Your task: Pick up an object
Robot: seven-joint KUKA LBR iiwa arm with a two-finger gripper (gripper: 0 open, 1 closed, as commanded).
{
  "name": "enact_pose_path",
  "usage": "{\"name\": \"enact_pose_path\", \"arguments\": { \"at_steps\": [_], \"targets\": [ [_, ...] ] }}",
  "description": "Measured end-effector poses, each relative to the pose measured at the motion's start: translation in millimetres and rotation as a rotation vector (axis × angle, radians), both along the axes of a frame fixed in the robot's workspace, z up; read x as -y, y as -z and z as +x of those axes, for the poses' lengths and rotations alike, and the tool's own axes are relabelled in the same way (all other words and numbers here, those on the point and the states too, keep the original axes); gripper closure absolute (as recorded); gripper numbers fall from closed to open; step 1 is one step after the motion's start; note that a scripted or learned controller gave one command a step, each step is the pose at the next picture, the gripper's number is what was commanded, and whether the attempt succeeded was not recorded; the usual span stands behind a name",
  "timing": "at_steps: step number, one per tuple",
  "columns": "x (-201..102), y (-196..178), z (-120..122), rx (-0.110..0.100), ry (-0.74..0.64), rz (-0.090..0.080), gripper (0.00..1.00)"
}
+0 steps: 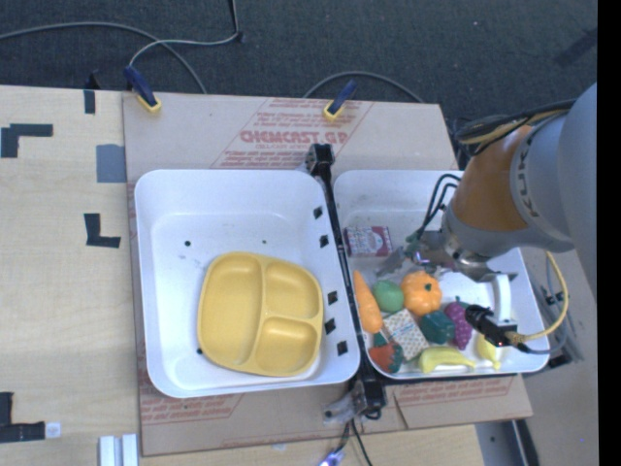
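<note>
My gripper (415, 252) hangs over the right bin (441, 184), just above the small orange pumpkin (422, 292); whether it is spread or pressed together I cannot tell. The pumpkin sits amid a crowd of toy food: a green ball (388, 294) touching its left, a carrot (366, 301) beyond that, purple grapes (459, 326) and a banana (442, 359) nearer the front wall. The left bin (160, 202) holds a yellow divided plate (260, 313).

Toy foods heaped in lower part of right bin (441, 190), lower right of frame:
- orange carrot (367, 302) lying lengthwise at left
- green round piece (389, 295) just beside small orange pumpkin (422, 293)
- purple grapes (461, 325)
- yellow banana (445, 359) along bottom wall
- red-and-white packet (368, 240) lying apart, above heap
</note>
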State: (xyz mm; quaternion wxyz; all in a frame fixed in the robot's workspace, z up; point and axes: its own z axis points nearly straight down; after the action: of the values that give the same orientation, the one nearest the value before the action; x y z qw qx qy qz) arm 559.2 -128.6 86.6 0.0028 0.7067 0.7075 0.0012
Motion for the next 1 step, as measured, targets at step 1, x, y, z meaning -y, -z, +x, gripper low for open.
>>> {"name": "enact_pose_path", "arguments": {
  "at_steps": [1],
  "targets": [
    [14.4,-0.4,-20.5,0.005,0.000,0.000,0.00]
  ]
}}
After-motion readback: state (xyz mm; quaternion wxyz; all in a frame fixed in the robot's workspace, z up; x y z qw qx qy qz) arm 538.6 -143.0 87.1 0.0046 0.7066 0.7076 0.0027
